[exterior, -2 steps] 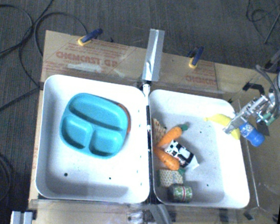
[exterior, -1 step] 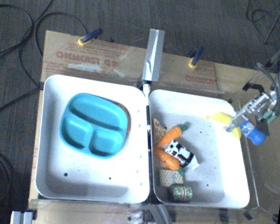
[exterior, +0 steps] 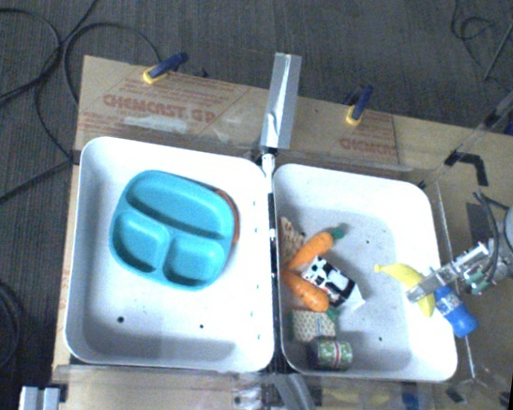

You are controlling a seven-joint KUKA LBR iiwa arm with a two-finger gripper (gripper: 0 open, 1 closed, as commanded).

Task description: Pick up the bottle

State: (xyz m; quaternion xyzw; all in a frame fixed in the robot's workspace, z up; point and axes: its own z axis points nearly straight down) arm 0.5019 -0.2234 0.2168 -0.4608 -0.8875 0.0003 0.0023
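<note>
The gripper (exterior: pixel 462 276) clamps the bottle (exterior: pixel 455 313), blue cap pointing lower right.

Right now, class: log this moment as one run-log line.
gripper: over right bin's right rim | near banana | blue-capped bottle: just below it | grasp: unclear

Counted: two white bins (exterior: pixel 80 317), one blue tray (exterior: pixel 176 228), two carrots (exterior: pixel 312 251), one banana (exterior: pixel 406 276).

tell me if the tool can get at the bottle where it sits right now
Probably yes. The tool is already at the right bin's right wall, directly over the blue bottle by the banana. Nothing lies on the bottle, though the wall and banana crowd it.
</note>
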